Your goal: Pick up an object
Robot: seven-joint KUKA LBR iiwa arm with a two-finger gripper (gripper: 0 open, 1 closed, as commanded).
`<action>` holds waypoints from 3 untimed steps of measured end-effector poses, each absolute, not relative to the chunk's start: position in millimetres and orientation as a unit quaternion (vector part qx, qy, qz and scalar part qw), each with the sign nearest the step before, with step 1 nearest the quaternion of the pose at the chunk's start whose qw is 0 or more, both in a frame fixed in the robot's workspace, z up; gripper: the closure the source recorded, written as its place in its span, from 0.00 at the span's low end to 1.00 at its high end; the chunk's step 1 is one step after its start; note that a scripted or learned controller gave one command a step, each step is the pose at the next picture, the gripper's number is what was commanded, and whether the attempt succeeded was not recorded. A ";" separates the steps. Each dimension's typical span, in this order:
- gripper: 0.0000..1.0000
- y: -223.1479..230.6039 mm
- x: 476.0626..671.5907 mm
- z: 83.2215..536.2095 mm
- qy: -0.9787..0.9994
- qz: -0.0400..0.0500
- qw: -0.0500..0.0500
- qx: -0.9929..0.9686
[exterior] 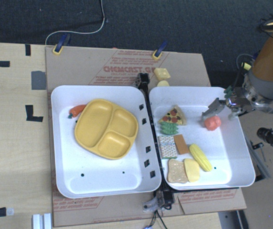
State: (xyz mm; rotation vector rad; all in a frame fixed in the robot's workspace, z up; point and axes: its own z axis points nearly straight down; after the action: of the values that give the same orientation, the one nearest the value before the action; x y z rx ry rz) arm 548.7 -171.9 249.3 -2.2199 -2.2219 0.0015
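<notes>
Surface [12,142]: carrying two white bins side by side.
Left bin [65,175]: holding one yellow divided plate [106,129]; one orange carrot [77,110] is peeking out beside it.
Right bin [231,166]: holding about eight small toy foods, loosely spread for picking.
Arm [265,75]: reaching in from the right.
Pincer [220,108]: hovering just above the red ball [213,122], likely its target; I cannot tell its opening.

Red print on the cardboard sheet [126,66] under the bins reads roughly "CHEMCAST" – the smaller lines beside it are too blurred to read

Gripper [216,109] seemingly above red object [213,123]
</notes>
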 end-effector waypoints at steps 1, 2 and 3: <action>0.00 -147.1 527.7 96.4 -0.707 -0.001 -0.001 -0.707; 0.00 -99.7 601.0 86.2 -0.709 0.002 -0.006 -0.705; 0.00 -97.5 668.8 84.6 -0.708 0.002 0.000 -0.706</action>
State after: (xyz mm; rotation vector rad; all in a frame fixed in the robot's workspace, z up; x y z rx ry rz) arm 668.8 -97.5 84.6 -2.2177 -2.2253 0.0057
